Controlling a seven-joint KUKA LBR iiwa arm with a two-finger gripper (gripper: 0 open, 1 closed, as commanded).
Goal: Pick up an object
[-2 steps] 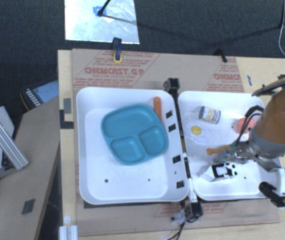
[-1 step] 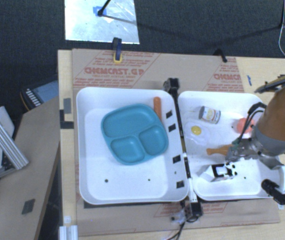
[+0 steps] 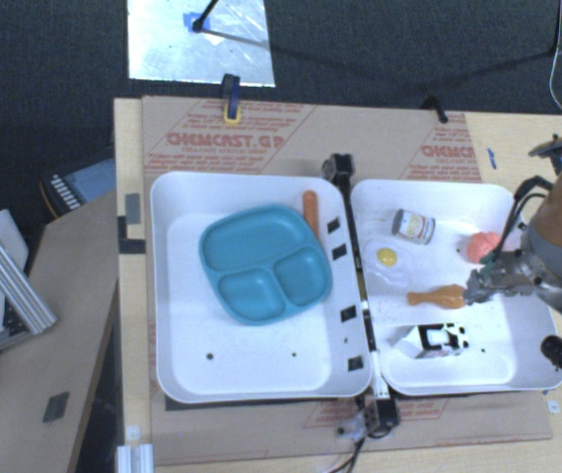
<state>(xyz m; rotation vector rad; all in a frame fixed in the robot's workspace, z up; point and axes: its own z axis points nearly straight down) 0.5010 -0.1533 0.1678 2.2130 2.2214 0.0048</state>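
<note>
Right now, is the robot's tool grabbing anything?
Tool: low in the right bin, beside the orange drumstick toy; whether it grips anything cannot be told.

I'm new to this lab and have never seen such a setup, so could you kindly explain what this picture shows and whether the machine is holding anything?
The picture comes from one fixed camera above a bench, looking down at a slant. Two shallow white bins sit side by side. The left bin holds a blue divided plate and a small orange stick beside it. The right bin holds a small jar, a yellow piece, a pink object, an orange-brown drumstick-shaped toy and a black-and-white item. The grey robot arm reaches in from the right; its gripper is low beside the drumstick's end. I cannot tell whether it holds anything.
</note>
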